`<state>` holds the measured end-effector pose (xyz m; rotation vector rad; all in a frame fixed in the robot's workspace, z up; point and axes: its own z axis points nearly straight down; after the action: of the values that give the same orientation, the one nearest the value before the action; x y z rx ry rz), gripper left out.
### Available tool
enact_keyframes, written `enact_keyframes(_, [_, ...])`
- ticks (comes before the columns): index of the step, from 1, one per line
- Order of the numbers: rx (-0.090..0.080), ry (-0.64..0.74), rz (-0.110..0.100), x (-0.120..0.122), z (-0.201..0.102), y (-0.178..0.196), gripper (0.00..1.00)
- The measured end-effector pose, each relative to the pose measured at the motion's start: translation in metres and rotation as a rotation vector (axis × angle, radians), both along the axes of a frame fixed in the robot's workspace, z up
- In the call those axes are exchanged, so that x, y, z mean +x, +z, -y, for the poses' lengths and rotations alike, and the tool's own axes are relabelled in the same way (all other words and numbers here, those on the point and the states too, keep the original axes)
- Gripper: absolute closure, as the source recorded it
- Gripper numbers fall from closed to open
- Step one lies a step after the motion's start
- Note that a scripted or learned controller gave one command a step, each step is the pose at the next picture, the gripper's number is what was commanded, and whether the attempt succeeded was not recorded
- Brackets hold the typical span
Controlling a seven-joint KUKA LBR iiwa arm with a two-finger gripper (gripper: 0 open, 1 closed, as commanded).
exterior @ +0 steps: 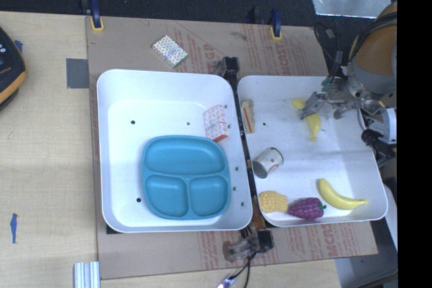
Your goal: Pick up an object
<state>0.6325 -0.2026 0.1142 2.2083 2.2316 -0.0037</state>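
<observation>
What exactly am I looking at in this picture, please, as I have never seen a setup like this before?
This is one camera fixed above a workbench, looking down at a slant. A robot arm, grey with an orange band, reaches in from the right. Its gripper sits low over the right white bin, close to a small yellow object; I cannot tell whether it grips anything.

That bin also contains a banana, a purple grape bunch, a yellow corn cob, a small cup on its side and a stick-like item near the left wall.

The left white bin holds a blue divided plate and a small red-and-white packet. The arm's job is to pick up an object.
</observation>
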Motion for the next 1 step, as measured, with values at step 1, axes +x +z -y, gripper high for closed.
enact_keyframes(1, [0.002,-0.006,-0.004,-0.0173,-0.0022,-0.0072,0.00])
